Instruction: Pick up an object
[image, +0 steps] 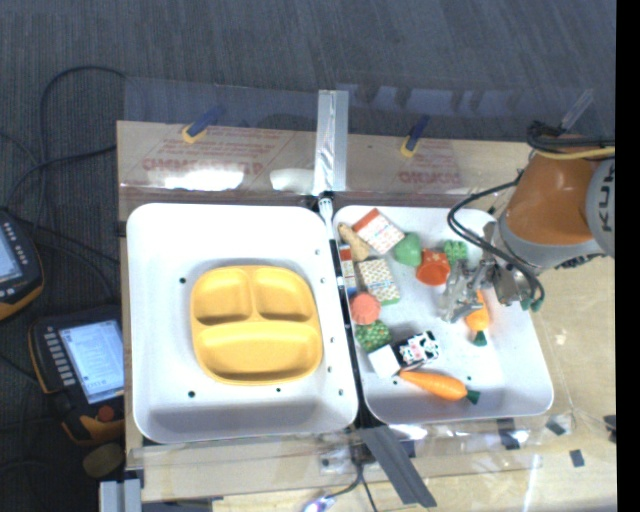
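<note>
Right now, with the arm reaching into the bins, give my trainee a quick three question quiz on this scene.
1. True or false: the yellow tray sits in the right bin.
2. Which lies nearest the right bin's front wall? A) the large carrot B) the red tomato C) the green broccoli
3. Fill in: the gripper hovers beside a small ____.

Key: 1 false; 2 A; 3 carrot.
</note>
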